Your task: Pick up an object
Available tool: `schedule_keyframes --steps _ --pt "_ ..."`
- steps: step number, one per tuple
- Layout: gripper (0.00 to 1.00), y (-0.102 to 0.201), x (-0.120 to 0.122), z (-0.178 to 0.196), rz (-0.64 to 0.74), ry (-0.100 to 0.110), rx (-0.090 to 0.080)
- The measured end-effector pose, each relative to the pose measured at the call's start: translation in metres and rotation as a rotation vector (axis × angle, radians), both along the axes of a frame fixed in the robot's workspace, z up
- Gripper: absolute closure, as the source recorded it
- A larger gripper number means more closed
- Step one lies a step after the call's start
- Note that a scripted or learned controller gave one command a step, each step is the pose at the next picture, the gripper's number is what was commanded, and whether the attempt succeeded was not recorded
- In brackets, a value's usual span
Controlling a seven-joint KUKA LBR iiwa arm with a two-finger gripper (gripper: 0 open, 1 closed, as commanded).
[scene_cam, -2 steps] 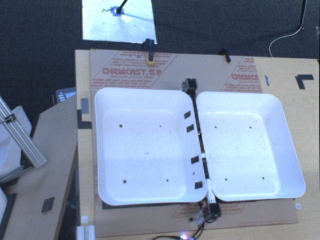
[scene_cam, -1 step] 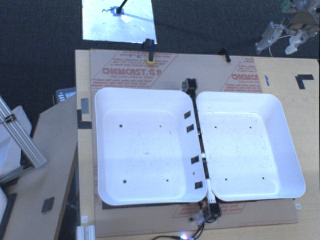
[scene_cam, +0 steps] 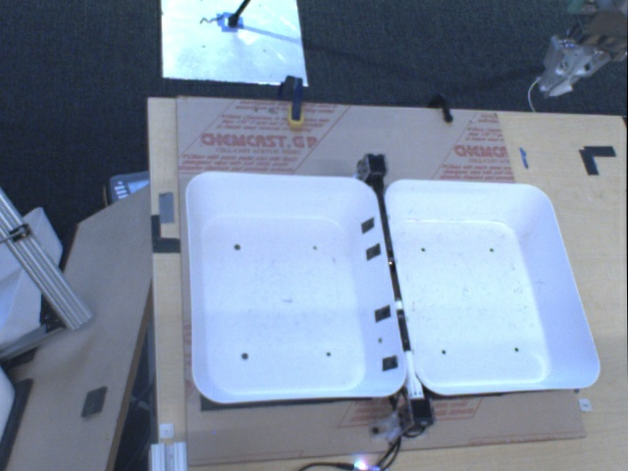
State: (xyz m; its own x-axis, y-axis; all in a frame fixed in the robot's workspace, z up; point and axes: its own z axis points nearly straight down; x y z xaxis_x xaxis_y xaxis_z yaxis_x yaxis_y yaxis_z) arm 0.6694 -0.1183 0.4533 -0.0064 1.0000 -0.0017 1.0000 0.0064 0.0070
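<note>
My gripper (scene_cam: 571, 62) hangs at the top right of the camera view, over the dark floor past the bench's far right corner and well away from both bins. It looks small and pale, with a cable trailing from it. The left bin (scene_cam: 211, 204) and the right bin (scene_cam: 549, 214) lie side by side on the bench. Their white floors show only a few small dark dots.
Black clips (scene_cam: 373, 252) run along the seam between the bins. A yellow and blue clamp (scene_cam: 292, 114) sits at the board's far edge. A shiny metal plate (scene_cam: 231, 27) lies on the floor behind. An aluminium strut (scene_cam: 44, 273) and a side table stand at the left.
</note>
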Motion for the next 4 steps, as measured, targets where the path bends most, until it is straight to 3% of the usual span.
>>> schedule_keyframes --steps 1,2,3,4 --pt "1.0 0.055 -0.001 -0.099 0.003 0.014 0.005" --pt "1.0 0.084 -0.007 0.094 0.002 -0.015 0.001" --pt "1.0 0.033 -0.001 0.029 -0.008 0.007 0.001" --pt "1.0 0.079 -0.005 -0.158 0.0 0.018 0.004"
